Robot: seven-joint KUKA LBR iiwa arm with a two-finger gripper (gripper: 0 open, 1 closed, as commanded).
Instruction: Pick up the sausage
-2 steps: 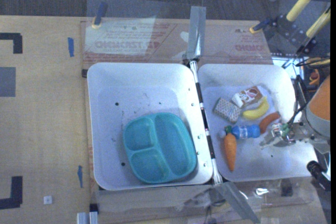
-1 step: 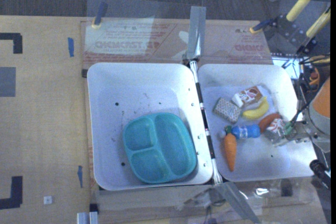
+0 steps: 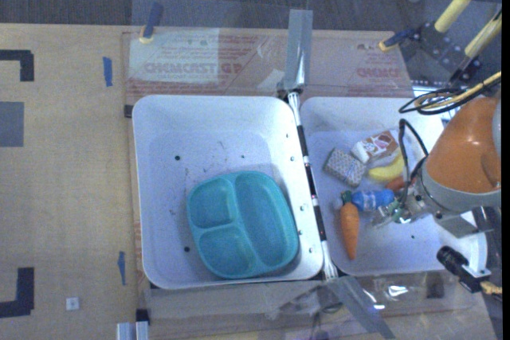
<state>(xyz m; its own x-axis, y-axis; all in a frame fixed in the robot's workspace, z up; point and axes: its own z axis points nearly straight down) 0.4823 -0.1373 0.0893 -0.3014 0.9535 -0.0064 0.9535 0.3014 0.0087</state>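
your jaws' state can't be told from here; the gripper (image 3: pixel 396 211) sits low in the right bin (image 3: pixel 319 119), beside a blue bottle (image 3: pixel 370 198) and a carrot (image 3: pixel 349 229). you can't pick out the sausage for sure. a teal tray (image 3: pixel 241 224) lies in the left bin (image 3: pixel 159 171).

Teal tray (image 3: pixel 243 224) in left bin (image 3: pixel 159 123); carrot (image 3: pixel 349 229) in right bin (image 3: pixel 319 119).

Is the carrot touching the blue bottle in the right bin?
Cannot tell. In the camera view, the carrot's green top lies right at the blue bottle, but the picture is too blurred to show contact or a gap between them.
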